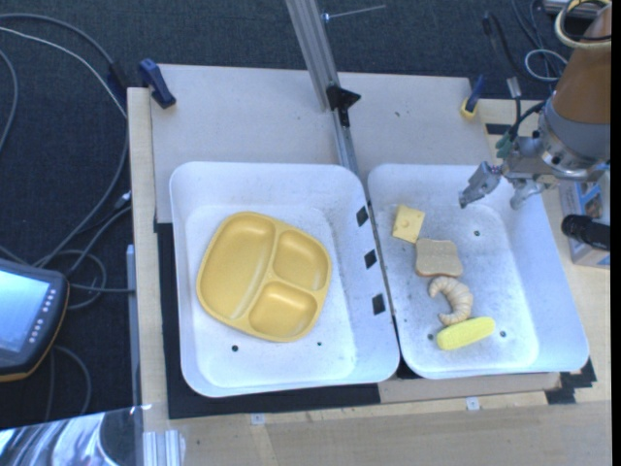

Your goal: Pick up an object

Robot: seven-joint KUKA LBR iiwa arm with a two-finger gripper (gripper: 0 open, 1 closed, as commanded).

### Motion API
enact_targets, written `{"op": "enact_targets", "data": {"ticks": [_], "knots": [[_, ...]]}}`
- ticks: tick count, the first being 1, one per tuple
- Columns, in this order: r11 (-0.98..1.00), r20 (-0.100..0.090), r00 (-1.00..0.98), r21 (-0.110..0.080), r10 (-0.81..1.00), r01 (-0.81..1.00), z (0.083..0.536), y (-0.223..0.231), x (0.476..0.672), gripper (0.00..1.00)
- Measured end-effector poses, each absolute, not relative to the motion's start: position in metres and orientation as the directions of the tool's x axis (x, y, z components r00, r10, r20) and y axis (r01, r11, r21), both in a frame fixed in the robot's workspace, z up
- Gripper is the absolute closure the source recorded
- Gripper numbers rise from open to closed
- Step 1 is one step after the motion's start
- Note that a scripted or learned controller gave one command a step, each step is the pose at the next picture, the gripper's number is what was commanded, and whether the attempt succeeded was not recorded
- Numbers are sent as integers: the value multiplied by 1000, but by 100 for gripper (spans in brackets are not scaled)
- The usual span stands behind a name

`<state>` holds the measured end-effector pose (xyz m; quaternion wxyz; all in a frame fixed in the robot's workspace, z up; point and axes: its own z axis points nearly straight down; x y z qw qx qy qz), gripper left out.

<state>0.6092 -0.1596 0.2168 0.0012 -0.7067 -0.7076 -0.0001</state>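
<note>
Your gripper (495, 184) hangs with fingers apart, holding nothing, over the right bin (543, 289). The cheese wedge (408, 224) near its left wall looks light and stiff; grip its flat sides.

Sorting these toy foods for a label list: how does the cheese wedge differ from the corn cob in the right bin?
The cheese wedge is a pale yellow, flat-sided block; the corn cob is brighter yellow, long and rounded. The cheese wedge sits toward the bin's far end, the corn cob toward its near end, lying on its side. The cheese wedge lies alone, while the corn cob lies right by the shrimp. Both rest in the right bin, apart from the gripper.
</note>
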Motion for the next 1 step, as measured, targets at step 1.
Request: {"op": "enact_targets", "data": {"ticks": [1], "knots": [[1,2,-1,-1,1000,1000,217,-160,609,0]]}}
